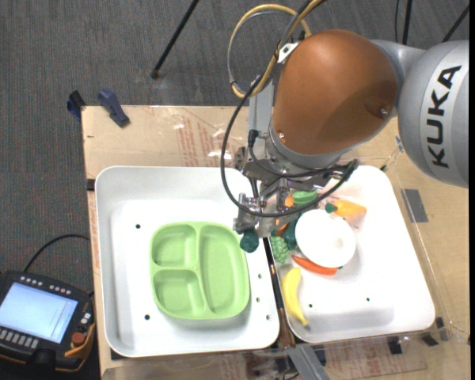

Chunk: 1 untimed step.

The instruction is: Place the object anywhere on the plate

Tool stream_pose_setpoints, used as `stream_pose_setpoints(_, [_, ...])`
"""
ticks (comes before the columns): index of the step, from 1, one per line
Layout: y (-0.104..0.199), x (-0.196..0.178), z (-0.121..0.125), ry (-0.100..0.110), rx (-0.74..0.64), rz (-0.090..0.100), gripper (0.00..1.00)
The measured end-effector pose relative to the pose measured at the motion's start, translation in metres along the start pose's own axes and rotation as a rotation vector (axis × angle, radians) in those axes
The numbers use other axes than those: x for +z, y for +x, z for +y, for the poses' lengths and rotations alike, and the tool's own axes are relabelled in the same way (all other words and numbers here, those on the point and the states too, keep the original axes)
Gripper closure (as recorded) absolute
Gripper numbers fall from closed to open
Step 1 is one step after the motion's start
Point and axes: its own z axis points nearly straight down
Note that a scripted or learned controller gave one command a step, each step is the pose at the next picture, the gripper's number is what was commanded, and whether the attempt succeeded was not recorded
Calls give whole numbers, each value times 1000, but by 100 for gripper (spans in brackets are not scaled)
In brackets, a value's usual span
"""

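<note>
The floor [79,38] is dark grey carpet with a fine ribbed weave, evenly lit with no hard shadows. A thin dark rod [178,26] slants across it from the top of the view down to a small foot beyond the worktop's far edge. The worktop [154,137] is covered in tan cardboard with faint red print and strips of clear tape. A blue clamp [111,107] grips its far left corner. On the floor off the near left corner lies a handheld control pendant [36,319] with a pale lit screen, and a black cable [39,252] curves away from it.
</note>
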Motion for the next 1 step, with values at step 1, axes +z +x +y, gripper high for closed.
stream_pose_setpoints(1, [1,1,0,-1,2,1,0])
